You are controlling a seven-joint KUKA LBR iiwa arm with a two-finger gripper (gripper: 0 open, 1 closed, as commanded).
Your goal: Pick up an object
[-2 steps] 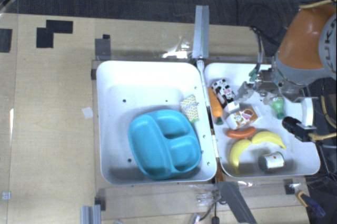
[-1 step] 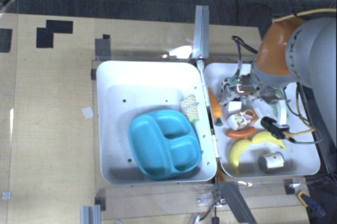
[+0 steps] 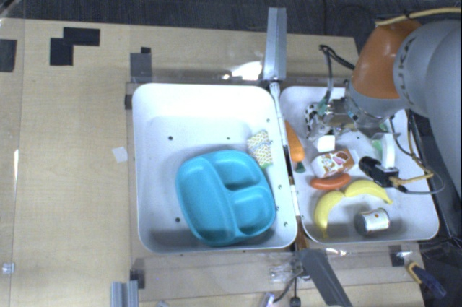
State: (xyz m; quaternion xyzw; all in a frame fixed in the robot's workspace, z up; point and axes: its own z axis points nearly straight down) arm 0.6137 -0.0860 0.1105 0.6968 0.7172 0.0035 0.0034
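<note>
Two shallow white bins [image 3: 151, 175] sat side by side as we saw the gripper [image 3: 326, 126] low in the right one. Beside it lay a curved yellow banana [image 3: 346, 199] and a small white block [image 3: 325, 143]; its grip we could not tell.

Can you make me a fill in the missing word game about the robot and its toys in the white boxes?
1. The blue divided tray lies in the ____ bin.
2. The banana in the right bin is colored ____.
3. The carrot along the right bin's left wall is colored ____.
4. The gripper hovers over the ____ bin.

Missing words: left, yellow, orange, right
</note>
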